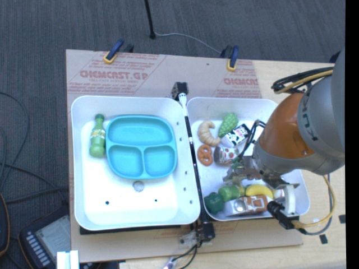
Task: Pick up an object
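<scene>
So the grey arm with the orange band (291, 133) is reaching in from the right and hanging low over the right-hand shallow white bin (247, 102). Its end effector (244, 172) sits down among the toys near the middle of that bin, and honestly I can't tell whether it's clenched or released; the wrist blocks too much.

The pile under it: a tan plastic croissant (206, 131) at the far left, a brown pretzel (205, 154) just near of it, a bumpy green toy (228, 123) beside the croissant, a small red-labelled can (227, 155), a green pepper-like vegetable (220, 197) at the near edge, and a yellow banana (258, 191) beside that.

My guess is the closest candidates are the can or the green vegetable. These all look like hollow plastic play food: light, stiff, kinda slick, not fragile. The can would roll, so pinch across its sides. The croissant looks easiest, gripped across its narrow middle.

The left bin holds a blue divided tray (140, 147) and a green bottle (98, 137).
</scene>
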You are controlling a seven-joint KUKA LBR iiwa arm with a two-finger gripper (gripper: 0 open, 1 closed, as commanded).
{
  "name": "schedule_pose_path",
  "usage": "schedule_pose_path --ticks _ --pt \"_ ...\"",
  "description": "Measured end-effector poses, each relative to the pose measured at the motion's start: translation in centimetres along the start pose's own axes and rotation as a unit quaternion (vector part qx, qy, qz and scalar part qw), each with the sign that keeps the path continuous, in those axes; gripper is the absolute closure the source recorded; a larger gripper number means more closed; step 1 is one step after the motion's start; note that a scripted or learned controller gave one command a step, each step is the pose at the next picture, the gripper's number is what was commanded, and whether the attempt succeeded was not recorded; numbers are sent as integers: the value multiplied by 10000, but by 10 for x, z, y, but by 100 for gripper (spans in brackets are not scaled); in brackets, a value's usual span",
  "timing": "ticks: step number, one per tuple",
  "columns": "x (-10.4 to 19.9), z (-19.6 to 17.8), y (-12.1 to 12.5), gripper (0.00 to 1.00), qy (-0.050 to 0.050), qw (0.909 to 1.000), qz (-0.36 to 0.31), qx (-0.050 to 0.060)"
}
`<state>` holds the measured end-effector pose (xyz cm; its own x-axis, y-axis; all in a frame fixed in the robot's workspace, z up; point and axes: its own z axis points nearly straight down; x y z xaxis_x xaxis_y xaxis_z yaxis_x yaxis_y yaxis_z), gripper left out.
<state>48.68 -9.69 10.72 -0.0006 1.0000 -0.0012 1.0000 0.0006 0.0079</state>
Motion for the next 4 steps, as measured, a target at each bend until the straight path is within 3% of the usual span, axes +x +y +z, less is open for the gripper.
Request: schedule_pose_path --ticks 1,2,3,4 --pt "0 0 0 0 2 10000 0 5" --pt "1 -9 0 100 7 10000 -2 6" --pt "1 -9 0 0 6 10000 -3 6" --pt "-2 20 -2 0 2 10000 6 20"
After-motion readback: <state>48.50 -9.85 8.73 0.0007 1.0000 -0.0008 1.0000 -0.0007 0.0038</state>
